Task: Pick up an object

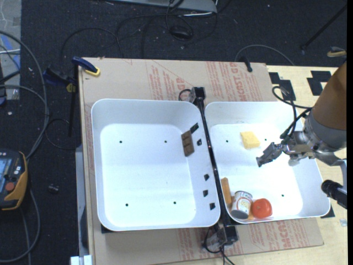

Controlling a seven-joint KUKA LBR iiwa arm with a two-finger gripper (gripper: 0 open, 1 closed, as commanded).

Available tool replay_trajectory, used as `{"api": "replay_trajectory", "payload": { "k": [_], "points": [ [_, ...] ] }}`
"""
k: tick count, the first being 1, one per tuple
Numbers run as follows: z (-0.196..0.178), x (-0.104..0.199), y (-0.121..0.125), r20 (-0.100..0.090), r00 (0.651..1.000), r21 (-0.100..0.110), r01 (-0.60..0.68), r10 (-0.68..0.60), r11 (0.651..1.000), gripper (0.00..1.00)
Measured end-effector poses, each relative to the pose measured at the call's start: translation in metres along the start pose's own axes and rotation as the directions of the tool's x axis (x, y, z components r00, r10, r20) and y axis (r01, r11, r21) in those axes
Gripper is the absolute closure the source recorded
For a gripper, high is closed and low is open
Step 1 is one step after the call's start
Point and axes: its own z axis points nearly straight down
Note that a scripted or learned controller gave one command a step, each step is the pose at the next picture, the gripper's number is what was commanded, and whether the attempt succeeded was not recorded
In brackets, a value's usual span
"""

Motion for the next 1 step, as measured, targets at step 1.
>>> {"api": "replay_trajectory", "payload": {
  "k": [1],
  "points": [
    [-0.002,0.0001,0.001,0.001,1.0,-0.005,0.001,-0.001,1.0,0.0]
  ]
}}
